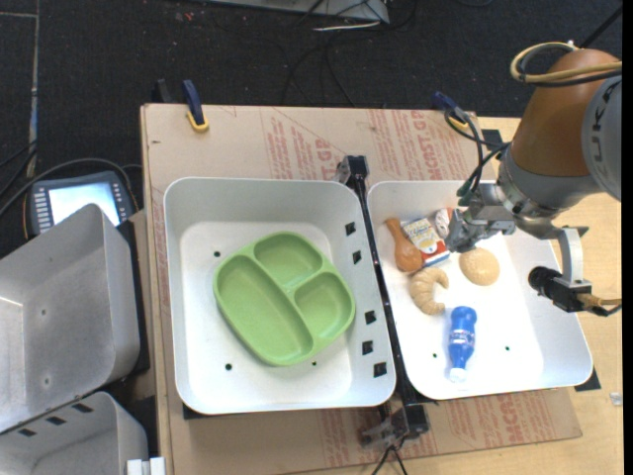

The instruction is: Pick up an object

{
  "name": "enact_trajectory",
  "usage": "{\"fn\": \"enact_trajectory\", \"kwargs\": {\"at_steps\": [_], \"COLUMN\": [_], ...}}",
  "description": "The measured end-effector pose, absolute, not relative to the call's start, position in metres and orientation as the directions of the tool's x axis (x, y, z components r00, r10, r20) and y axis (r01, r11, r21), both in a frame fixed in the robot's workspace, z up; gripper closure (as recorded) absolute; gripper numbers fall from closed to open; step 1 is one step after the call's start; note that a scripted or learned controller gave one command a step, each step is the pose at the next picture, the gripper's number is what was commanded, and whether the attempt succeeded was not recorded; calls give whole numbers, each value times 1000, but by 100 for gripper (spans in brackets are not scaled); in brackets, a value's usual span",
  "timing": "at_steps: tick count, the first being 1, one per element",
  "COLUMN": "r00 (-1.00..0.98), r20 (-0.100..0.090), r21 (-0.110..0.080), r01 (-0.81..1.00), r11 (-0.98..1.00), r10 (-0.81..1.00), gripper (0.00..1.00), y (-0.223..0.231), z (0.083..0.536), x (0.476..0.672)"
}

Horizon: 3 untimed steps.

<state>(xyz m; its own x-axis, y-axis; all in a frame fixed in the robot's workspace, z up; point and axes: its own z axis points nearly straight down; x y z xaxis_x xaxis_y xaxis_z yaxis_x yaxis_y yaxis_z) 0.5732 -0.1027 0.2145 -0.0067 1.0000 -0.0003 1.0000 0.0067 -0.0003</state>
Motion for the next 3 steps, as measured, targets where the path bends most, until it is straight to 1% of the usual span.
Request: {"fn": "enact_trajectory", "kwargs": {"at_steps": [1,2,3], "r00": [-8,-10,-9], "r20": [1,2,2], "r21": [1,0,1], "r01": [1000,1000,1000], "r11": [8,10,9], "r10": [1000,1000,1000], "gripper": [100,100,100], "y": [-59,2,60], "z": [222,231,241], "x": [575,570,571]}}
